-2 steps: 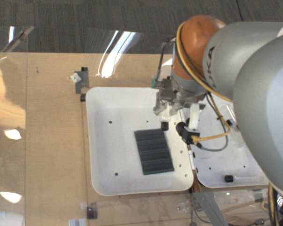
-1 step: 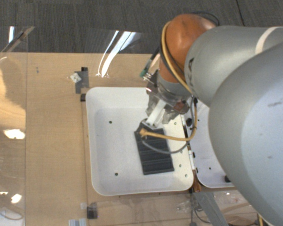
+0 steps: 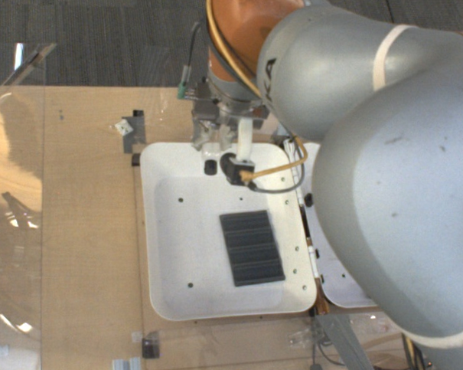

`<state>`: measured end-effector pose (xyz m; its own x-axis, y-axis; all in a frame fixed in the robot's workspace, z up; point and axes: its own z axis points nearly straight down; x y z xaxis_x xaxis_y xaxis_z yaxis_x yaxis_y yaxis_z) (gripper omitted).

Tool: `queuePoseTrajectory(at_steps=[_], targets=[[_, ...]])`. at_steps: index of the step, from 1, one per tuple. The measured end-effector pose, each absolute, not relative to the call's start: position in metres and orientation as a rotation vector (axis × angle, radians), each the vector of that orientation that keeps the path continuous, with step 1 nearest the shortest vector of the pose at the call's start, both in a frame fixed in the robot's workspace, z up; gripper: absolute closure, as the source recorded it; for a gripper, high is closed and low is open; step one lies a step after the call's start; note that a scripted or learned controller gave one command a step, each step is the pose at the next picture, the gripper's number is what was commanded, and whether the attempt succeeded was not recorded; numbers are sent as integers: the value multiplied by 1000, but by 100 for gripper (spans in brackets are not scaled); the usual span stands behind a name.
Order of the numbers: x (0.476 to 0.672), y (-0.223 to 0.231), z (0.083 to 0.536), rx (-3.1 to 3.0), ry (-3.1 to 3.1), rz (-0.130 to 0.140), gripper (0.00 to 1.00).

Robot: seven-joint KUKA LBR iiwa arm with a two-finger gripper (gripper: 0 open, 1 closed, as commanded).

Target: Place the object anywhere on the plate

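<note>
Arm (image 3: pixel 384 174) nearest the lens, grey bulk covering the right side; orange band (image 3: pixel 247 19) at top. Gripper (image 3: pixel 218 146) sits over the far rim of the left bin (image 3: pixel 165 245); whether it is open or closed, and whether it grips anything: cannot tell. 1 dark ribbed plate (image 3: pixel 252 248) lies flat on the left bin's floor, nearer the camera than the gripper and apart from it. Small dark piece (image 3: pixel 210 167) just below the gripper, identity unclear. 2 bins; right bin (image 3: pixel 343 287) mostly hidden by the arm. Cable (image 3: pixel 281 174) loops beside the gripper.
</note>
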<state>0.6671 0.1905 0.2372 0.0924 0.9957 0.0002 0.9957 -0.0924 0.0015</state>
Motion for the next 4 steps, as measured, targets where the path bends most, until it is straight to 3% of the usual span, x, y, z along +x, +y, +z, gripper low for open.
queuePoseTrajectory(at_steps=[1,2,3,4], targets=[[644,235,139,2582,1790,-2,100],[668,235,121,2104,2334,-2,100],[669,227,146,1578,2713,7,100],[593,227,109,871,3015,7,100]])
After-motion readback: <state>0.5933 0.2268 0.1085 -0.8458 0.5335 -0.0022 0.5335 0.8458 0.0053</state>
